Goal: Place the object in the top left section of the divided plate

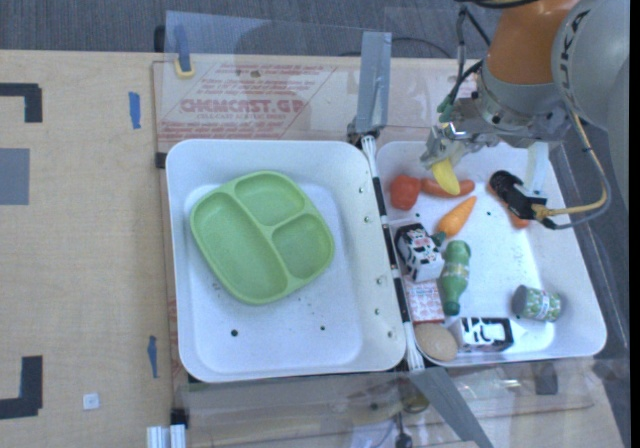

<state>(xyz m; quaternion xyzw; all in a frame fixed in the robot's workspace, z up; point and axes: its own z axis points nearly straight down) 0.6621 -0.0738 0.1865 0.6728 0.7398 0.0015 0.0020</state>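
A light green divided plate (pixel 262 234) with three sections lies in the left white bin (pixel 200 336). My gripper (pixel 441 154) is low over the far left part of the right bin (pixel 580 331). Right under it is a small yellow object (pixel 446 176), whose upper end meets the gripper's tip. An orange strip (pixel 436 188) lies just beneath it. Whether the yellow object is held is not visible.
The right bin also holds a red tomato-like piece (pixel 403 192), an orange carrot (pixel 456 216), a cow figure (pixel 420 248), a green bottle (pixel 455 276), a red and white box (pixel 427 304), a green can (pixel 538 304) and a round biscuit (pixel 437 341).
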